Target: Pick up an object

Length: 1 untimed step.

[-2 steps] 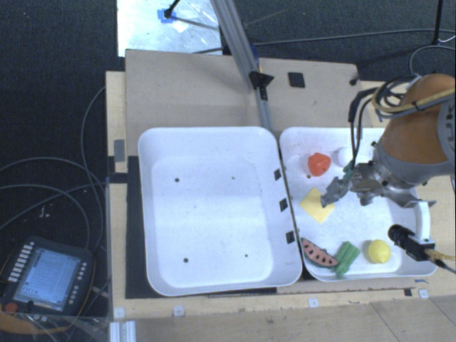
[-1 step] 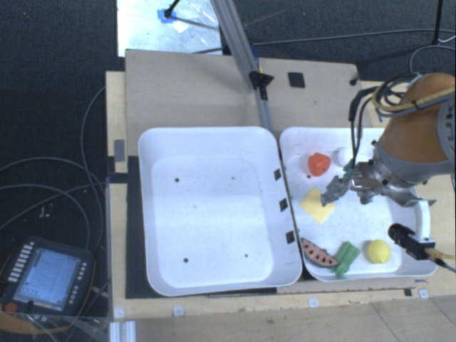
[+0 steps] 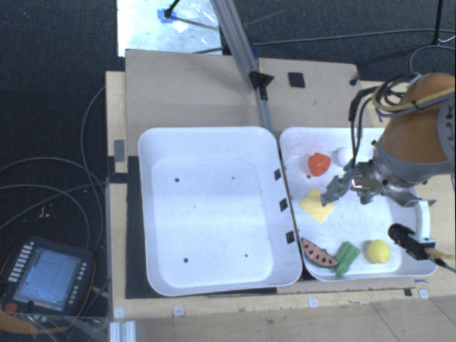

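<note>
In the right bin (image 3: 356,138) lie a red-orange round piece (image 3: 318,164), a small white ball (image 3: 343,154), a flat yellow slab (image 3: 316,206), a watermelon slice (image 3: 318,253), a green stick-shaped piece (image 3: 346,257) and a yellow lemon (image 3: 378,251). My gripper (image 3: 349,193) hangs over the middle of that bin, just right of the yellow slab and below the white ball. Its fingers are spread open, and nothing sits between them. One fingertip (image 3: 333,191) points toward the slab's upper corner.
The left bin (image 3: 206,209) lies beside the right one, with black clips along their shared wall. A slanted metal pole (image 3: 239,41) crosses above the bench. A black fitting (image 3: 406,239) sits at the right bin's near-right rim. A teach pendant (image 3: 43,273) lies on the floor at the left.
</note>
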{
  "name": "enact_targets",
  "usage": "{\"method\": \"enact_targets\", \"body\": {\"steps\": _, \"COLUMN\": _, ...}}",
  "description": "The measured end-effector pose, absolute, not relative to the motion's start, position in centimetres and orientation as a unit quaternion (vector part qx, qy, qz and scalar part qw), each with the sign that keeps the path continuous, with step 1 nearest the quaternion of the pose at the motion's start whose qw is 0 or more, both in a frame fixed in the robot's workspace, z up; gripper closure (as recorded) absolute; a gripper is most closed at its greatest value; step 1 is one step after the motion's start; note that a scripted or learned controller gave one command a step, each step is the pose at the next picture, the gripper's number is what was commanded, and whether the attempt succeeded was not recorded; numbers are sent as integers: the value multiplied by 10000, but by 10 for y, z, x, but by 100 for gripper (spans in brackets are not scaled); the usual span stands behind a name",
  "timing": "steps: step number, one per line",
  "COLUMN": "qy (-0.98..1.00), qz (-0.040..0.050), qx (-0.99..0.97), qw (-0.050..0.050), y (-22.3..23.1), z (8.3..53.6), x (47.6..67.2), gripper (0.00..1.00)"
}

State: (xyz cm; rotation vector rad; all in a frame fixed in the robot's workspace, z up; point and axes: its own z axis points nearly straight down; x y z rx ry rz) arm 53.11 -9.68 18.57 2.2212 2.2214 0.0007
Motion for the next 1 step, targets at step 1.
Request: {"method": "enact_targets", "body": {"steps": 1, "qy": 7071, "qz": 2, "qx": 7071, "qw": 1, "y": -97, "z": 186, "x": 531, "gripper": 0}}
